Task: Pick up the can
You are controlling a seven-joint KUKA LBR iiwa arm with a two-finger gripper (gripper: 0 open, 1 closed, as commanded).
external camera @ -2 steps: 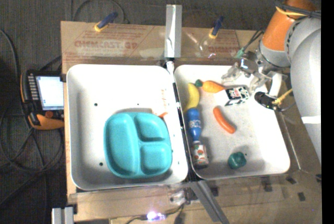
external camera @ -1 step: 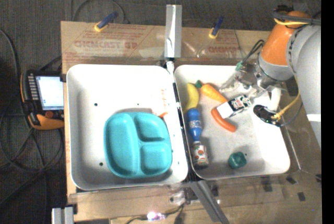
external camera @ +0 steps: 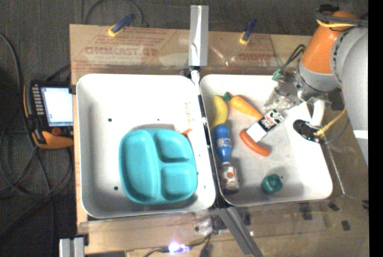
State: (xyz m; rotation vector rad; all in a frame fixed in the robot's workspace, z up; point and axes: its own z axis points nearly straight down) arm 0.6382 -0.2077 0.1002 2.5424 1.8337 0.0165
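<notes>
The can (external camera: pixel 228 177) is seen lying in the right bin (external camera: pixel 311 187), near its left wall and front edge, just beyond the end of a blue bottle (external camera: pixel 222 143). The gripper (external camera: pixel 281 100) is held over the far right part of that bin, above a black-and-white box (external camera: pixel 265 124). Whether the fingers are spread or pressed together cannot be told. A teal tray (external camera: pixel 158 166) is seen in the left bin (external camera: pixel 96 106).
</notes>
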